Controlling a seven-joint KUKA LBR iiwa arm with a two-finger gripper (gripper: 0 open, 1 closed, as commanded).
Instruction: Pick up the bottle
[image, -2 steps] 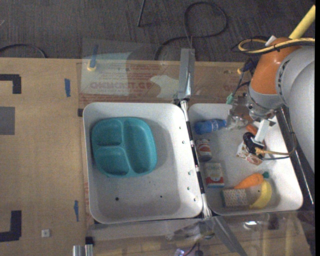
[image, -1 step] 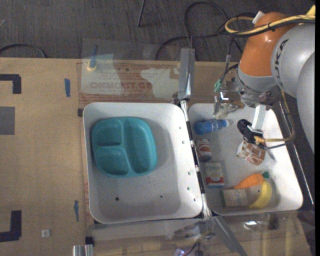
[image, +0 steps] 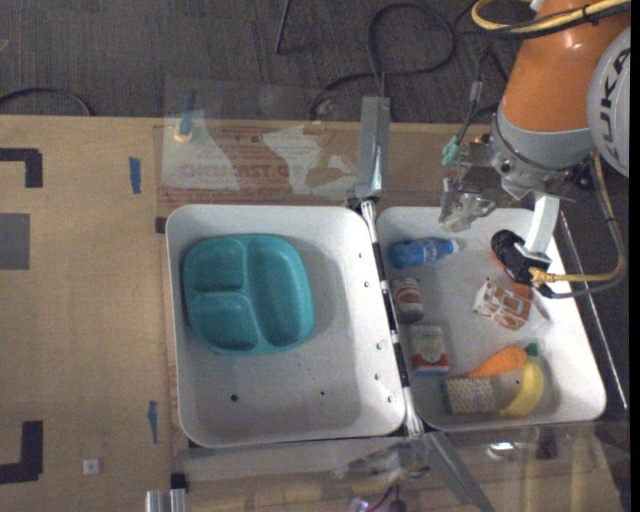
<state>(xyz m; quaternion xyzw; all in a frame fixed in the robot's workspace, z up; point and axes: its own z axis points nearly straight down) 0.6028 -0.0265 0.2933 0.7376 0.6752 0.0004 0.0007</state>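
A: Any lettering to call out? The arm (image: 575, 80) has big dark capitals on its white casing at the right edge, "UK" readable, the rest cut off.

B: Faint reddish print on the cardboard sheet (image: 265, 160) behind the bins, too washed out to read.

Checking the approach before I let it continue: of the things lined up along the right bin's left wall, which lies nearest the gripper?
The blue bottle, lying on its side at the top of that row, just below the gripper. The can and small box sit farther down.
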